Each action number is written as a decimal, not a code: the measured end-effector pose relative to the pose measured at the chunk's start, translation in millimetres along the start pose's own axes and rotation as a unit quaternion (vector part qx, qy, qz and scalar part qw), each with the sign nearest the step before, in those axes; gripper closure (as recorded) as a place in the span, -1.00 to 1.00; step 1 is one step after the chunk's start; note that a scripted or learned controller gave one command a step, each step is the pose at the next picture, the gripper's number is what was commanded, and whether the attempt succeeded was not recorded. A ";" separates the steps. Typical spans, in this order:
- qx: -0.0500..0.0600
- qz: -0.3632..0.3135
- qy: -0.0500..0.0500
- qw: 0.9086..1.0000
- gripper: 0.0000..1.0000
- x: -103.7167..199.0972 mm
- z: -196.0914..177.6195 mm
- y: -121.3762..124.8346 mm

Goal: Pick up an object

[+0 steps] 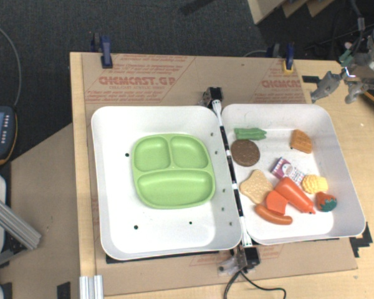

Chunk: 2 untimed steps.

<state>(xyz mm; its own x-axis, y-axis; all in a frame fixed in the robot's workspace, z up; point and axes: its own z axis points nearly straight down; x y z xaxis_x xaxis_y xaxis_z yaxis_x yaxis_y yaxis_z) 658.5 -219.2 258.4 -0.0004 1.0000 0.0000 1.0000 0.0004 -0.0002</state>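
Note:
The right bin (336, 226) holds several toy foods. Among them are a green pea pod (249, 133), a brown round cookie (245, 152), an orange-brown chunk (302, 141) and a purple and white packet (283, 166). Nearer the front lie a toast slice (255, 185), an orange carrot (295, 194), a yellow corn piece (315, 183), a red fruit with a green cap (325, 202) and a sausage (274, 215). My gripper (336, 87) hangs beyond the right bin's far right corner. Its grey fingers (321, 87) stand apart with nothing between them.
A green divided plate (172, 170) lies in the left bin (112, 223). The bins meet along a black hinge strip (227, 167). Blue clamps (105, 50) pin the cardboard sheet at the back. A wooden bench edge runs down the right.

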 end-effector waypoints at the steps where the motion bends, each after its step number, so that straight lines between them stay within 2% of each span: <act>1: 0.004 -0.002 0.002 1.000 -1.00 53.1 99.2 7.3; 2: 0.002 0.001 0.001 1.000 -1.00 62.2 67.2 -72.7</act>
<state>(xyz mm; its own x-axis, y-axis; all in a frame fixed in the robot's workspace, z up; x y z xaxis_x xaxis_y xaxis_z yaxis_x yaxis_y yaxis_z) 585.7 -157.0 191.2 0.0024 1.0000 0.0017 1.0000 -0.0024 -0.0048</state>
